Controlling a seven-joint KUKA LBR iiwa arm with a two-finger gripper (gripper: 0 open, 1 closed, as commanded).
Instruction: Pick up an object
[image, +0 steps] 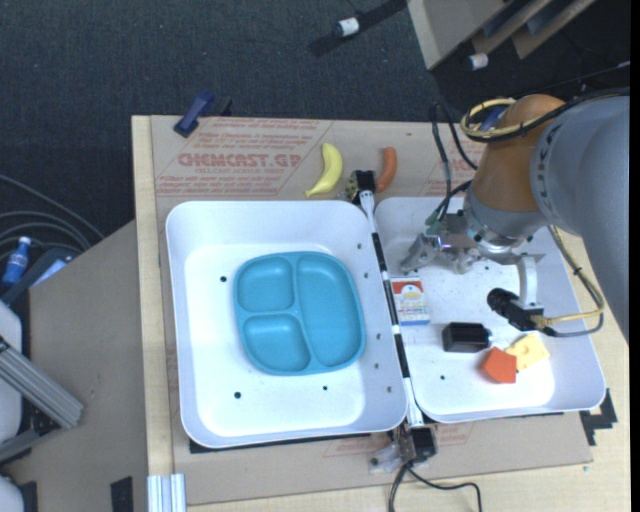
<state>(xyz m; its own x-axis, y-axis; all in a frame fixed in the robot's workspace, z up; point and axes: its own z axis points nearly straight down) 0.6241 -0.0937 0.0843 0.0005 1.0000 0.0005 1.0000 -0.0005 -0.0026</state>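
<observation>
My gripper hangs low over the upper left part of the right bin, its fingers spread open above bare white floor with nothing between them. Just below and left of it, a small white and red box lies against the bin's left wall. Further down the bin lie a black block, an orange block and a yellow piece touching the orange one. The grey arm with its orange band enters from the upper right and covers the bin's far right corner.
A blue divided plate lies in the left bin. Behind the bins, on the brown board, lie a banana, an orange sausage-like thing and a blue object. Cables lie on the dark floor at left.
</observation>
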